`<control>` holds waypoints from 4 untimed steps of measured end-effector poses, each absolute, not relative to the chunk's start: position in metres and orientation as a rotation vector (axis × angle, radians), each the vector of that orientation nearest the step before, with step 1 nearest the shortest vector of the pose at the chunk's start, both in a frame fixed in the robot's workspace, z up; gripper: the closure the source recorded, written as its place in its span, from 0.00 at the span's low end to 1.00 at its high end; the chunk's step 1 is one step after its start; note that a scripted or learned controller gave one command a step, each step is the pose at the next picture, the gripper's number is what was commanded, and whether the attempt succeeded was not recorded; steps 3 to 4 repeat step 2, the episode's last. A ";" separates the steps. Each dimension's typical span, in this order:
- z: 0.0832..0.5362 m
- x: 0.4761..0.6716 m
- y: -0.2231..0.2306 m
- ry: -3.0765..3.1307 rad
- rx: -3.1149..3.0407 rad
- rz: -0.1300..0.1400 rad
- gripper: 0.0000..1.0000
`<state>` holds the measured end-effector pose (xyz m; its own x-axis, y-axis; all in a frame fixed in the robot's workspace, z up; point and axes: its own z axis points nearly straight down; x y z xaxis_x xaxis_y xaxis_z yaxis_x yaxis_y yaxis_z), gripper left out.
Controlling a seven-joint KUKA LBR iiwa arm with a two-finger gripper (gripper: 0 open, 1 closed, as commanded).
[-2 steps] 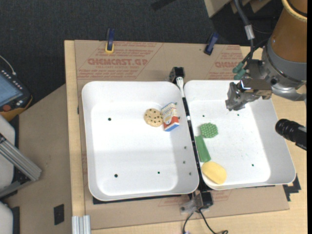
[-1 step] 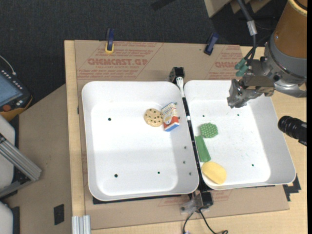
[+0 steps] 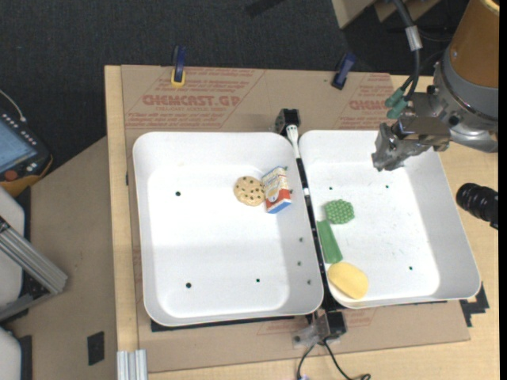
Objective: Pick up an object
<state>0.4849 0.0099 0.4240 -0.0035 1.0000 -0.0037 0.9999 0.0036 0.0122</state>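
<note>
My gripper (image 3: 386,160) hangs over the back of the right bin (image 3: 428,236), well above its floor, with nothing visible between its fingers. In that bin a green brush with a round bristled head (image 3: 338,211) and a straight handle lies near the left wall. A yellow lemon-shaped object (image 3: 348,279) rests at the front left corner. The left bin (image 3: 198,291) holds a round cookie (image 3: 249,190) and, touching its right side, a small red, white and blue carton (image 3: 276,189). The gripper is behind and to the right of the brush.
Both bins sit on a cardboard sheet (image 3: 198,93) held by blue clamps (image 3: 179,66) at the back. A black divider rail (image 3: 305,204) runs between the bins. A blue device (image 3: 16,149) lies off the bench at the far left.
</note>
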 end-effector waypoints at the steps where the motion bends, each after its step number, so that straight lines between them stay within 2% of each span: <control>1: 0.434 0.486 0.010 2.216 2.207 0.011 1.00; 4: 0.444 0.486 0.010 2.215 2.205 0.014 1.00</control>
